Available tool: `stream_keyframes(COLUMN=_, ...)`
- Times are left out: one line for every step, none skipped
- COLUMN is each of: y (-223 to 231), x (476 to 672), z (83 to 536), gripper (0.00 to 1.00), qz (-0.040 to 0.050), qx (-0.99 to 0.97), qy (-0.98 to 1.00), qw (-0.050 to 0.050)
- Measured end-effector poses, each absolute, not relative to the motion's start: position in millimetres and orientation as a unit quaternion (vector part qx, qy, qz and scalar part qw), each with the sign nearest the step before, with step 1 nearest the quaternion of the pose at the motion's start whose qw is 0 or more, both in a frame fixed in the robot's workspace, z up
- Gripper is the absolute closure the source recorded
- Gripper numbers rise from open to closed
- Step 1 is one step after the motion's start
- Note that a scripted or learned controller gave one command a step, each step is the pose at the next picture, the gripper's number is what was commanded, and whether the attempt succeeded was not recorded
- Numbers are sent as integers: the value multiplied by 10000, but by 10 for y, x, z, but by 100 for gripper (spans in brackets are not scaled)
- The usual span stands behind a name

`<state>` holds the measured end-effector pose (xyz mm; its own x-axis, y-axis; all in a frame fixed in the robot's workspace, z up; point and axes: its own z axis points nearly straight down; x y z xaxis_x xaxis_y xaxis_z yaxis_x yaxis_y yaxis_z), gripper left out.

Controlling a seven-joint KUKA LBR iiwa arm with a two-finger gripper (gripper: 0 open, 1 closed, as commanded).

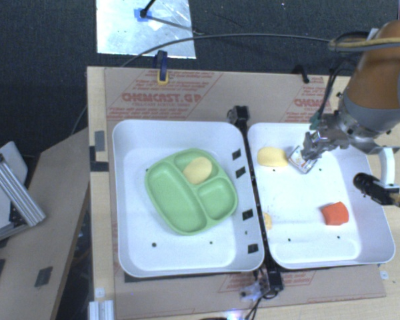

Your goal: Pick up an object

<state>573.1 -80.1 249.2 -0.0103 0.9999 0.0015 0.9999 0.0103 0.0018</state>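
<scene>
Just left of the gripper (305,157) lies a yellow object (271,157).

Two white bins (130,199) sit side by side, holding one green divided plate (170,202), two yellow pieces (199,171) and one orange block (335,213).

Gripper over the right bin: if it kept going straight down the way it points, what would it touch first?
The gripper points down at bare floor of the right bin, just right of the yellow object. It would probably meet the floor first, perhaps brushing the yellow object's edge; depth is unclear from this slanted view.
</scene>
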Motion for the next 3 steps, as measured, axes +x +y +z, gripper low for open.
stream_keyframes(y=-315, x=5808, z=2340, gripper=100, qz=7, qx=7037, qy=7105, qw=-5)
stream_keyframes(y=181, x=5865, z=2216, gripper=100, qz=7, qx=7037, qy=7105, qw=-6)
stream_keyframes(y=707, x=5870, z=2153, gripper=100, qz=11, qx=7036, qy=7106, qw=-2)
